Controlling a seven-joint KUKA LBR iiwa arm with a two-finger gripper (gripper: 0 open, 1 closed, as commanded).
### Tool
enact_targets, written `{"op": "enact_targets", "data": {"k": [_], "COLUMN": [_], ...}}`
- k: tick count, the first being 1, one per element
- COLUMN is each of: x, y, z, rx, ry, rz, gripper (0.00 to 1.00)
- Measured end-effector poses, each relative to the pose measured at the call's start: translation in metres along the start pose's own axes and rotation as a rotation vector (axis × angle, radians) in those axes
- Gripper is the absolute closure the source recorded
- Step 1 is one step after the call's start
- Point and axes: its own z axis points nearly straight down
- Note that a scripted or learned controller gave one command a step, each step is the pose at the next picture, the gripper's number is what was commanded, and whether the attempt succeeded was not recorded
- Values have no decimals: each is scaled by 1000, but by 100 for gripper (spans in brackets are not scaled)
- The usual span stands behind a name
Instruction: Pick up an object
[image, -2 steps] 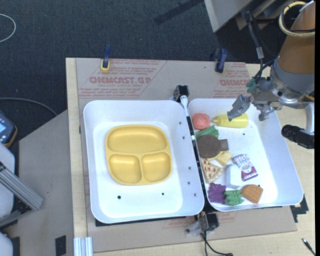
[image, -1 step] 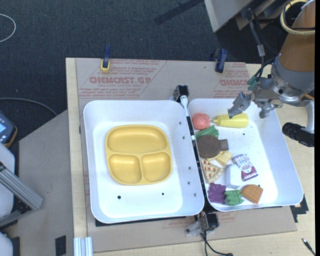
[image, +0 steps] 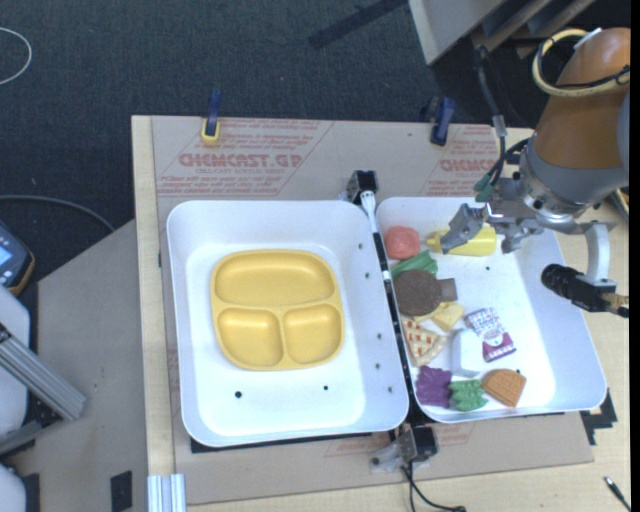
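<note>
The gripper (image: 492, 226) hung over the far end of the right bin (image: 570, 345), its grey fingers (image: 462, 226) spread apart on either side of a yellow block (image: 478, 242), which lay on the bin floor just beside a red round piece (image: 403, 241) (whether the fingers touched the block could not be told). Nearer the camera in that bin lay a brown patty (image: 417, 291), a purple bunch of grapes (image: 433, 384) and an orange waffle-like piece (image: 504, 386), while the left bin (image: 190, 300) held a yellow divided tray (image: 277, 306).
</note>
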Motion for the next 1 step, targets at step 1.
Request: {"op": "enact_targets", "data": {"k": [1], "x": [3], "y": [2], "z": [43], "rx": [0], "ry": [0], "rz": [0], "gripper": [0]}}
